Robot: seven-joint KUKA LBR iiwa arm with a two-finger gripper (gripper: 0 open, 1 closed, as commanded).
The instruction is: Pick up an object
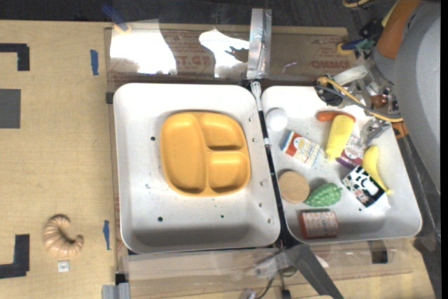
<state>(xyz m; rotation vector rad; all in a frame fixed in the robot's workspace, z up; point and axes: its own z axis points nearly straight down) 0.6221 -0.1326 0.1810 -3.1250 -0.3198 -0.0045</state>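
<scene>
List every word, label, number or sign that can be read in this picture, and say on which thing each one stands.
No text can be read here with certainty.
Faint reddish print on the brown cardboard wall behind the bins: too blurred.
Small white carton with blue and orange print: label too small.
Red cylindrical can: label blurred.
Black and white patterned packet: marks, no legible words.
Tiny white tag below the tan curled toy: unreadable.

A yellow-orange divided plastic tray (205,152) sits in a white bin (133,171); beside it, a green textured toy (323,195) and yellow bottle (339,136).
</scene>
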